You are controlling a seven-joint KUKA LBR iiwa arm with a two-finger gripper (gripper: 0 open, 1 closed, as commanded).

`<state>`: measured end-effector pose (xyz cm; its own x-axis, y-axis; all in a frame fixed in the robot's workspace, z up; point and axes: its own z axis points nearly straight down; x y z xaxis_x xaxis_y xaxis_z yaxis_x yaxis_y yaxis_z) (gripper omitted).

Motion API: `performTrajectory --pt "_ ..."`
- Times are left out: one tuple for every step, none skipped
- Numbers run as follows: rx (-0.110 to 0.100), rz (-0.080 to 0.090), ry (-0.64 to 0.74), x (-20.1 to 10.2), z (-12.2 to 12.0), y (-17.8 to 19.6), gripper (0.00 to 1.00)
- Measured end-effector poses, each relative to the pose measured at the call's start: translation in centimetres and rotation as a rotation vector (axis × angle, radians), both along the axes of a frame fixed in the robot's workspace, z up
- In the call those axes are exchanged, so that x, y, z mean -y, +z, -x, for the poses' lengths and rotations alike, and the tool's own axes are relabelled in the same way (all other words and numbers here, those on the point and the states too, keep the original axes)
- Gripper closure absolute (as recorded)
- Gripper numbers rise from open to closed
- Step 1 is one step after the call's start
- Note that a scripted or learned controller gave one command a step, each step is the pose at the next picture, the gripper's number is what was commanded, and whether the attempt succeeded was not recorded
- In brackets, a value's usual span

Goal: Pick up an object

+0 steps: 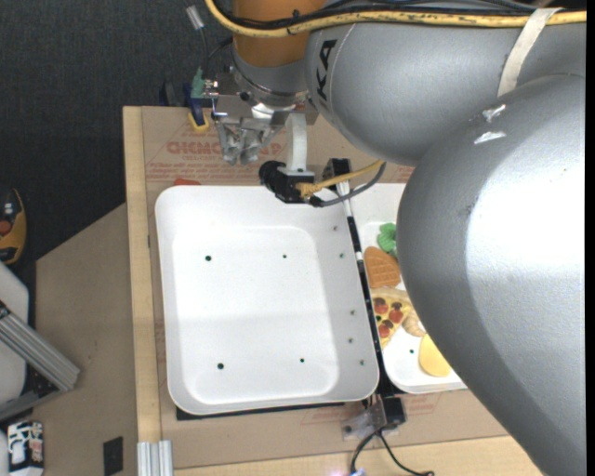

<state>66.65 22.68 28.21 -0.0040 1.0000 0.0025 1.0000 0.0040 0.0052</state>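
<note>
Hand (244, 149) hangs above left bin's (177, 279) far rim, grip state indeterminate; judged pre-grasp, next move requires reaching right-bin items (386, 279).

Smooth, faintly glossy white plastic seen in the left bin (186, 279), matt brown printed cardboard laid over the counter (153, 139), satin grey painted metal on the arm (502, 232), glossy orange band (270, 19) above the wrist.
</note>
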Motion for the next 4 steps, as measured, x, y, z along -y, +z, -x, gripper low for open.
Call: performTrajectory --pt "-0.003 0.005 -0.012 9.0 -0.1 2.8 1.00" --pt "0.002 -0.001 0.002 2.6 0.0 6.2 1.00" --pt "0.016 -0.005 0.001 0.1 0.1 24.0 1.00" --pt "-0.023 0.008 -0.006 0.3 2.7 2.3 1.00"
